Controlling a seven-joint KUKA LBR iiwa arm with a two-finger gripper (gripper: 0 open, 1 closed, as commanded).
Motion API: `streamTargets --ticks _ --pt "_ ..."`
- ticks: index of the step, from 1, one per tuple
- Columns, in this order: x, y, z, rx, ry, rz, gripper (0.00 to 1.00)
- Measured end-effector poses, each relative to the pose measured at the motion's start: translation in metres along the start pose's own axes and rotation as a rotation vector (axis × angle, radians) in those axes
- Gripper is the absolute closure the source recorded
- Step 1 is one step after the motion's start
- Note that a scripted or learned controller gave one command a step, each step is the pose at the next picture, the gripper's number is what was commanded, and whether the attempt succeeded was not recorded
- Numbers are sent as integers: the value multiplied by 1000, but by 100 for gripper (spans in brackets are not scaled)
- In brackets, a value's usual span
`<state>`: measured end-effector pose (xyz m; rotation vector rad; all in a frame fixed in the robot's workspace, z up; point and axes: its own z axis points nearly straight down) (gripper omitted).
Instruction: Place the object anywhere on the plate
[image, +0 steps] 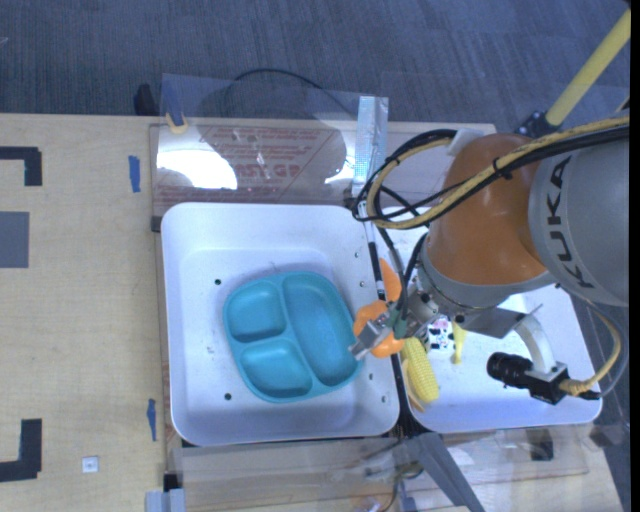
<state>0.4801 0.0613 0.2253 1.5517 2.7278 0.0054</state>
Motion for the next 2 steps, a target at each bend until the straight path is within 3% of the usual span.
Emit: streamTargets --ticks 1,2 --pt "-1 -1 1 2 0 2 0" --pt "-12 -9 42 10 4 245 0"
